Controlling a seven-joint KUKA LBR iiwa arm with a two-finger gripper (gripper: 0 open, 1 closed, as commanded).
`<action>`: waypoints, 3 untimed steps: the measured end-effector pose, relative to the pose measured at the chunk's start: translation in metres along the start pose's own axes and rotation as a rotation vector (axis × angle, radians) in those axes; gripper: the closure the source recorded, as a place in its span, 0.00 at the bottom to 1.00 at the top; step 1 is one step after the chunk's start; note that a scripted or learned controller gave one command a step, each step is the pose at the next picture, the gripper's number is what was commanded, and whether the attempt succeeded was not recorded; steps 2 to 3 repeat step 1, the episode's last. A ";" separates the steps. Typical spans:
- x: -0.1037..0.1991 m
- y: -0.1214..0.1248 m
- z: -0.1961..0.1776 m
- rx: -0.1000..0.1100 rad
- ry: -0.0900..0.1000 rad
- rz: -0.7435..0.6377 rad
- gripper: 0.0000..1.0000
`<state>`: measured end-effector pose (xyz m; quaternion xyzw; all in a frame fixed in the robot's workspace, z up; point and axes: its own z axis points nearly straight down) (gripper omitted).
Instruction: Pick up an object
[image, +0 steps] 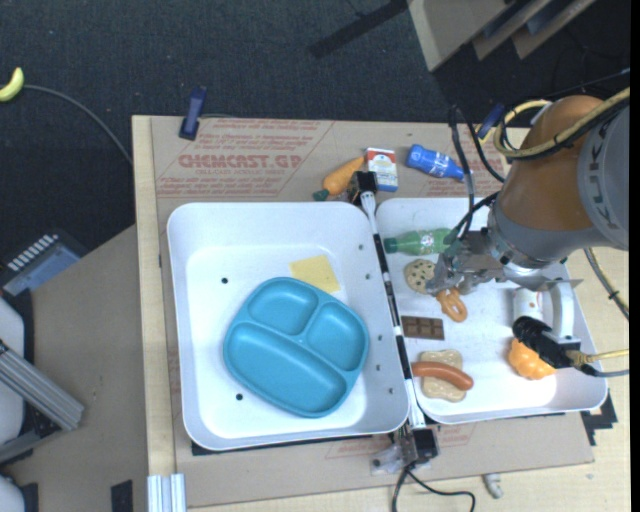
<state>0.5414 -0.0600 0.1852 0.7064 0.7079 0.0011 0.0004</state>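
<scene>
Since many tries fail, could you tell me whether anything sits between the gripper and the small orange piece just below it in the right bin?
Nothing visible does. The gripper hangs directly above the small orange piece, with only bare right bin floor around. The cookie lies just to the left, close enough to be brushed.

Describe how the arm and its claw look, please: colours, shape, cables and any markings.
The arm is thick and rounded, with a broad orange band above a grey wrist section. Part of some dark lettering shows on the grey shell at its right. Black and yellow cables loop around its upper side. The claw is a small dark-grey metal assembly below the wrist.
</scene>
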 end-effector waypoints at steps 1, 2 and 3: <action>0.042 -0.030 -0.042 0.002 -0.001 0.001 1.00; 0.042 -0.030 -0.042 0.002 -0.001 0.001 1.00; 0.042 -0.030 -0.042 0.002 -0.001 0.001 1.00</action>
